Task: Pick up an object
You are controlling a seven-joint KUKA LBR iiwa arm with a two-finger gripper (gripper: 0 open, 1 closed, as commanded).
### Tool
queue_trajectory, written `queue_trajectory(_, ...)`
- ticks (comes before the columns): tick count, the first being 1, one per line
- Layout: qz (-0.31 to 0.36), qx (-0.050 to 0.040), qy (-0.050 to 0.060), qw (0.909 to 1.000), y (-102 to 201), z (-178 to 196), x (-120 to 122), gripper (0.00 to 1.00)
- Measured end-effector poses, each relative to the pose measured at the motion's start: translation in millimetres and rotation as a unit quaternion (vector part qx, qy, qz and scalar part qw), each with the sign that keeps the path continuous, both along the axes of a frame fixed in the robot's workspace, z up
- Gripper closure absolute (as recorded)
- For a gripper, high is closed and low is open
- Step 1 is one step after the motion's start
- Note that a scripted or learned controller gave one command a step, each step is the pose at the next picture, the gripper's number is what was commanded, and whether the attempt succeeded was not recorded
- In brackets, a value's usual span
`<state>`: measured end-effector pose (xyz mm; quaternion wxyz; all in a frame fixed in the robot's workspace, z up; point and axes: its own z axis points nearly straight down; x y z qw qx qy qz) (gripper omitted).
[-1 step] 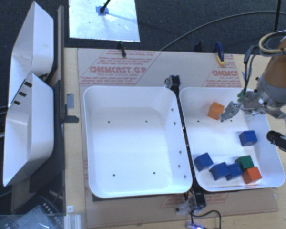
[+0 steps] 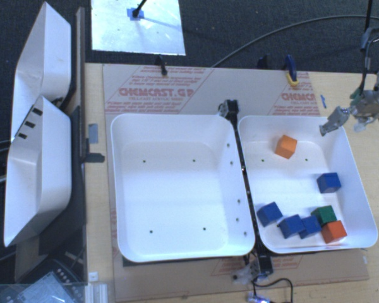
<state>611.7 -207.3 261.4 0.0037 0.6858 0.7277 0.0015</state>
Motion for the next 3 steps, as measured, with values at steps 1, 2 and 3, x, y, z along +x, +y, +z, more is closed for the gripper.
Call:
queue_trajectory(1, -0.029, 0.0007, -0.002, 0.9996, 21, -157, 33, 0.00)
queue_trajectory(2, -0.031, 0.0009, 0.003, 0.9995, 37, -167, 36, 0.00)
queue_trajectory(3, -0.028, 0.0019, 0.003, 0.9996, 85, -175, 29, 0.00)
